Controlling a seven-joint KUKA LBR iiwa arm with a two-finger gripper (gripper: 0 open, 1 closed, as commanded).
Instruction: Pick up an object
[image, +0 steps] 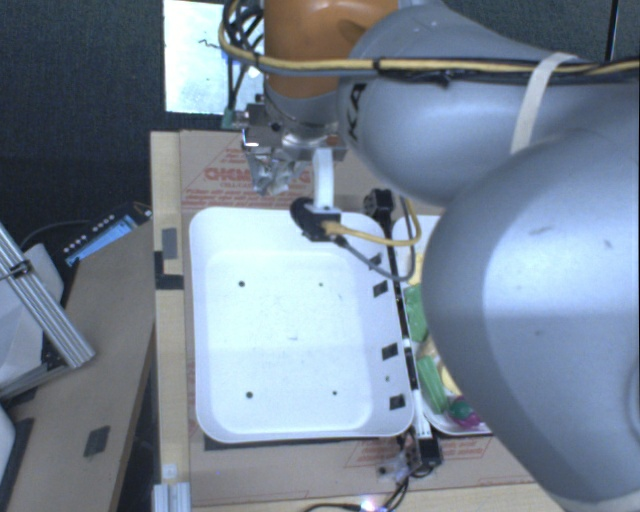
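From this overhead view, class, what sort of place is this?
Probably a robotics lab or test cell: a grey arm reaches over a white bin on a cardboard-covered bench, with loose cables between the bins.

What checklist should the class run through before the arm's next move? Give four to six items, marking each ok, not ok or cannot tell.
1. Gripper located: ok, it sits past the far rim of the left bin, over the cardboard.
2. Object between the fingers: cannot tell, the tips are blurred.
3. Target chosen: not ok, the gripper is not over any object.
4. Objects in the right bin: cannot tell, the arm hides most of it; green items peek out.
5. Yellow cable clear of the fingers: ok, it hangs to the gripper's right.
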